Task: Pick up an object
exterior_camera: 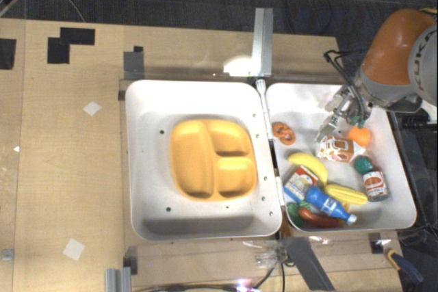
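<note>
Gripper (pixel 335 124) hangs over the right bin (pixel 301 100), its fingers pointing down and toward the left, slightly spread with nothing between them. Just below the fingertips, almost touching, lies the small white carton (pixel 337 149), and that is the likely thing to pick. Relative to the carton: an orange ball (pixel 361 136) sits just to its right, a small jar (pixel 373 181) lower right, a banana (pixel 309 166) lower left with its long axis slanting down to the right, a pretzel (pixel 282 133) well to the left. A short drop should meet the carton.
</note>
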`<move>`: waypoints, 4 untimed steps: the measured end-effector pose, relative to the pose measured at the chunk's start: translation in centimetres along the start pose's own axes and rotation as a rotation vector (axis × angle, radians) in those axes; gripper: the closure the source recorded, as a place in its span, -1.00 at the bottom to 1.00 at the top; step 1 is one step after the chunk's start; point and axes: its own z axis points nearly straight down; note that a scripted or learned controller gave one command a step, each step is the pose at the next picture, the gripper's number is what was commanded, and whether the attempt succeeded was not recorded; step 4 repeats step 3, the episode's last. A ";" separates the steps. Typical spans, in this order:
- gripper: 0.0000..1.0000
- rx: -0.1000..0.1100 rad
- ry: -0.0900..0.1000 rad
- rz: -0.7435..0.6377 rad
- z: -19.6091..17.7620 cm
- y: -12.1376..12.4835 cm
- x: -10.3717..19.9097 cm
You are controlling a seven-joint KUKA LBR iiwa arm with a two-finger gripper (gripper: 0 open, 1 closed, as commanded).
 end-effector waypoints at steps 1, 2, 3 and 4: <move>-1.00 0.020 0.025 0.691 2.6 -3.0 -2.4; 1.00 0.015 0.016 0.680 1.1 -2.6 -2.7; -1.00 0.015 0.017 0.679 1.2 -2.6 -2.6; -1.00 0.015 0.017 0.679 1.2 -2.6 -2.6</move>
